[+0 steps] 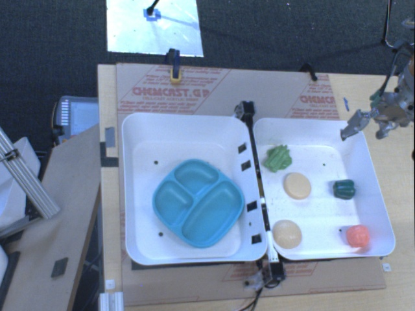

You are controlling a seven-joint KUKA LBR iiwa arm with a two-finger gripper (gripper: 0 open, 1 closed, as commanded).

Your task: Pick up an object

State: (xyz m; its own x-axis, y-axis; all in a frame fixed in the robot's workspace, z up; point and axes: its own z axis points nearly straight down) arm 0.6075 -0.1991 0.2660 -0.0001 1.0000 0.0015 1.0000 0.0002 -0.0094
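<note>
Two white bins sit side by side on the bench. Over the right bin's (324,254) far right corner hangs the gripper (369,126), fingers spread and empty. Nothing is picked yet; the green toy (343,188) by the right edge lies nearest.

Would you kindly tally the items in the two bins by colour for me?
Blue: 1, the divided plate
Green: 2, light leafy piece and dark pepper
Beige: 2, upper round and lower round
Pink-red: 1, fruit
Total: 6
</note>
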